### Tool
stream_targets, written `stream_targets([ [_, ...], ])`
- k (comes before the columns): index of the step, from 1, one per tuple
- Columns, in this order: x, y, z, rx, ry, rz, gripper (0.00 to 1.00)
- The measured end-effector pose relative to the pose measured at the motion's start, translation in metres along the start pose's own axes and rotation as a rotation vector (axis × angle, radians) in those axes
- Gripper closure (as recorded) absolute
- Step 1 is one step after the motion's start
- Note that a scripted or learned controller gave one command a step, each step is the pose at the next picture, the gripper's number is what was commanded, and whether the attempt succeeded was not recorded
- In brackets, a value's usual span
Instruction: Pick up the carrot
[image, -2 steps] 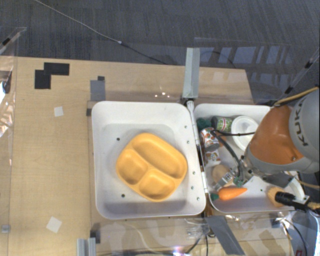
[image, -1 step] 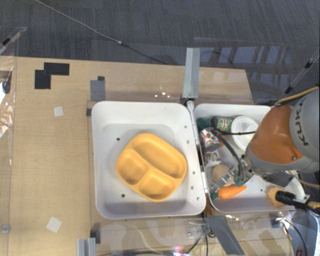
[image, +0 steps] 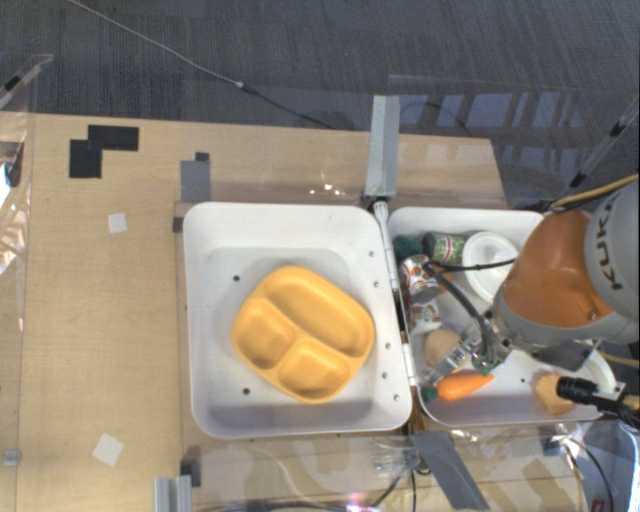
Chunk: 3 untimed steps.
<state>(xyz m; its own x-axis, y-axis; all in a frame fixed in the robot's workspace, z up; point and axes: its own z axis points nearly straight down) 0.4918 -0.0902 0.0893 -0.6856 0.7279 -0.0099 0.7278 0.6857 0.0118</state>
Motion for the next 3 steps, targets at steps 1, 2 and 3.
stream_targets([
  [1,0.0024,0.0012,0.0001,0.003,-0.001,0.063,0.0],
  [2,0.001,0.0009,-0.0001,0.001,-0.002,0.002,0.0],
  [3,-0.0008,0.0001,-0.0003,0.0,-0.002,-0.348,0.0],
])
